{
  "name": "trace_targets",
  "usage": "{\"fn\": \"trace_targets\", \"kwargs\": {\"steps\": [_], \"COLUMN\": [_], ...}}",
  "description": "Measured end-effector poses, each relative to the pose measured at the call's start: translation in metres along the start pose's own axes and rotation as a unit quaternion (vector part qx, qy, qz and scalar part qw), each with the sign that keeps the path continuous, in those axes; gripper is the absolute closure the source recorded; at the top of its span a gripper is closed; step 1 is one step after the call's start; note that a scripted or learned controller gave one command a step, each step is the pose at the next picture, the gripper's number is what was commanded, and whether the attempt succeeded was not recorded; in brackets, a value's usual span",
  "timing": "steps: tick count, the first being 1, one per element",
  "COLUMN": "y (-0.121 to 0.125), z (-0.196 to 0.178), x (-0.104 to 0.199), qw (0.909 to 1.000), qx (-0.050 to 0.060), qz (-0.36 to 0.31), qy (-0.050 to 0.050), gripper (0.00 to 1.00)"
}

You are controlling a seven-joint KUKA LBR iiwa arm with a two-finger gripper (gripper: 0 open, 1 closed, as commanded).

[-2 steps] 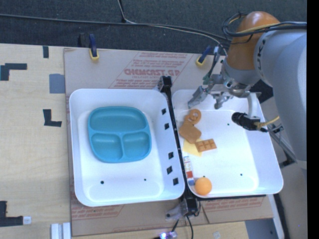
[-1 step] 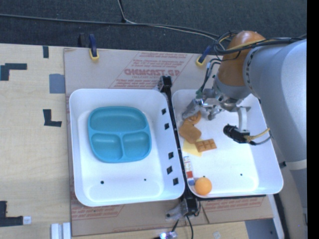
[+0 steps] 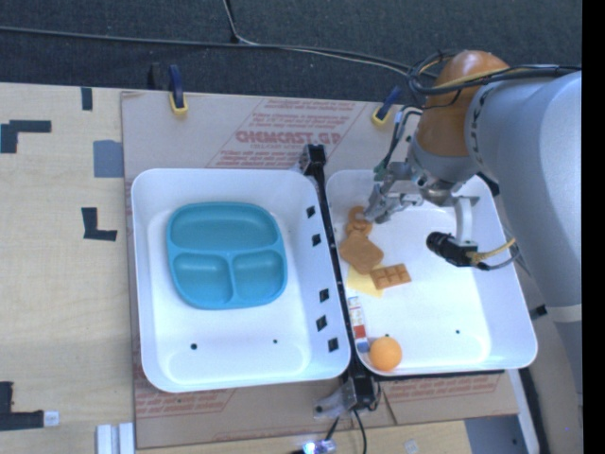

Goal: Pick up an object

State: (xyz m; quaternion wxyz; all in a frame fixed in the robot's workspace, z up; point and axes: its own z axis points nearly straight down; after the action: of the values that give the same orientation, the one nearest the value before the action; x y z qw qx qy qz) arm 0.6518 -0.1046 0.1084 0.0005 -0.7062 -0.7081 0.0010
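**Here, a claw hangs low over brown toy food in the right bin**

Here the claw (image 3: 381, 204) sits low in the upper left of the right bin (image 3: 492, 339), right above a small cluster of toy food. Whether it is open or closed cannot be told from this slanted overhead view, and nothing can be seen held in it. The grey arm (image 3: 529, 149) reaches in from the right, with its orange band (image 3: 463, 74) above the wrist.

Just under and beside the claw lie two brown pieces (image 3: 359, 239), touching each other. Next to them are a yellow slice (image 3: 364, 283) and a waffle (image 3: 390, 276), which overlaps the slice. The claw's place over this heap suggests one of the brown pieces is the likely target; since they are packed together, a clean grasp may be awkward.

An orange ball (image 3: 385, 353) rests well apart, at the bin's lower left edge.

The left bin (image 3: 156, 348) holds a blue tray (image 3: 227, 254), lying flat in the middle. Both bins sit side by side on a cardboard sheet (image 3: 274, 126), held by clamps (image 3: 177, 97).
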Motion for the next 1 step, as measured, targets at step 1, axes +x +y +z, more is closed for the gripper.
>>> {"fn": "trace_targets", "kwargs": {"steps": [1], "y": [0.0099], "z": [-0.0482], "x": [-0.0010], "qw": [1.0000], "qx": [-0.003], "qz": [0.000], "qy": [0.000], "gripper": [1.00]}}
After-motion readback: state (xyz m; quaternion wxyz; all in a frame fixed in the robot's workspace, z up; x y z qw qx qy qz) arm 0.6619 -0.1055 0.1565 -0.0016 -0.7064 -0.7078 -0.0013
